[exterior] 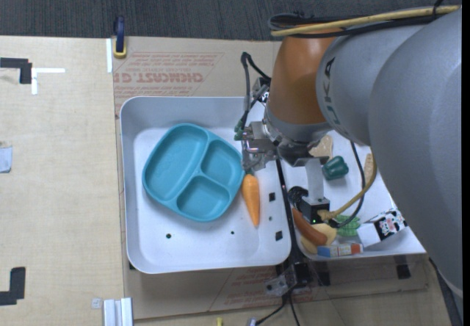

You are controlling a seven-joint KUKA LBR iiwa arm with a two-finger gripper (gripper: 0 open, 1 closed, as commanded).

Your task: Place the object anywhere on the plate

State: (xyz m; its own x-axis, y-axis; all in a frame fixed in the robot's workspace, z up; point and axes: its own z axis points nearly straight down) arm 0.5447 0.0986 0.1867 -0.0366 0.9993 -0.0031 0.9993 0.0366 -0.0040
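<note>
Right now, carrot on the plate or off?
Off. The carrot lies on the left bin's floor, just beside the blue plate's right rim.

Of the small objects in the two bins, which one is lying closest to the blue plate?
The carrot. It lies in the same bin as the blue plate, right beside its rim. The green piece and the other small toys lie in the other bin, past the divider.

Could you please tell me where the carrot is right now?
The carrot lies on the floor of the left bin, just right of the blue plate, below the gripper.
</note>
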